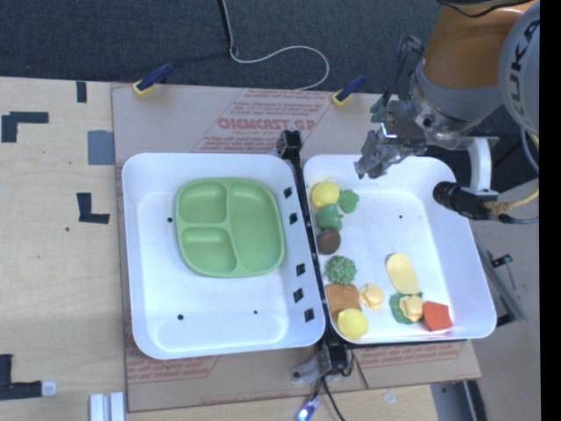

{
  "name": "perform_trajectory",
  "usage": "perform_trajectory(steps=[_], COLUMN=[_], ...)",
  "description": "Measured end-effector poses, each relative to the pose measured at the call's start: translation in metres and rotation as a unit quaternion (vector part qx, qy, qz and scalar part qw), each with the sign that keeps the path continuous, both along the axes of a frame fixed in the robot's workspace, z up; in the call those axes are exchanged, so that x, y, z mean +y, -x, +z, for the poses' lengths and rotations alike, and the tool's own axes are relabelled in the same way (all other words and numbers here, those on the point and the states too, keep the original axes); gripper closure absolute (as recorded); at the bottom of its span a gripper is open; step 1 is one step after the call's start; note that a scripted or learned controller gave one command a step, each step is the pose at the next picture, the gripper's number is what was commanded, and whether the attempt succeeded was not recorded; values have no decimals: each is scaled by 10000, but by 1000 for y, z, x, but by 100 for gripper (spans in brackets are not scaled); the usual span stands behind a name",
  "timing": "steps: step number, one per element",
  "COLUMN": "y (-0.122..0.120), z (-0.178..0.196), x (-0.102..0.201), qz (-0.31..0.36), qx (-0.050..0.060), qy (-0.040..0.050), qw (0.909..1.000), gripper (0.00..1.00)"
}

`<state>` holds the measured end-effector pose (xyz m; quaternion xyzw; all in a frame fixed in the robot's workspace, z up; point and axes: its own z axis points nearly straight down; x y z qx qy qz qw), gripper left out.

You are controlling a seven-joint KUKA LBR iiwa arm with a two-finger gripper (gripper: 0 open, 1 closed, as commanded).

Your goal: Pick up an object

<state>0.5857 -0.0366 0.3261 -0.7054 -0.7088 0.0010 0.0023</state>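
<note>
While my gripper [375,165] hangs empty, fingers slightly parted, I'd target the yellow lemon [324,192] just below-left of it, descending straight and keeping clear of the green broccoli [348,202] beside it.

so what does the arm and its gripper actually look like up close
The arm is bulky and rounded, with a glossy orange band above a grey wrist collar. Part of a dark letter marking shows on the grey shell beside it. Thin dark cables run down the wrist to a small gripper of dark and silvery metal.
</note>
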Motion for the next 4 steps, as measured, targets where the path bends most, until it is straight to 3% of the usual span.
perform_trajectory(steps=[1, 2, 3, 4], y=[-5, -36, -86, -19], z=[-71, -88, -4, -51], x=[-32, -162, -88, -27], qz=[-36, -73, 14, 2], qx=[16, -14, -69, 22], qy=[15, 44, 18, -4], qw=[10000, 10000, 10000, 10000], gripper=[100, 100, 100, 100])
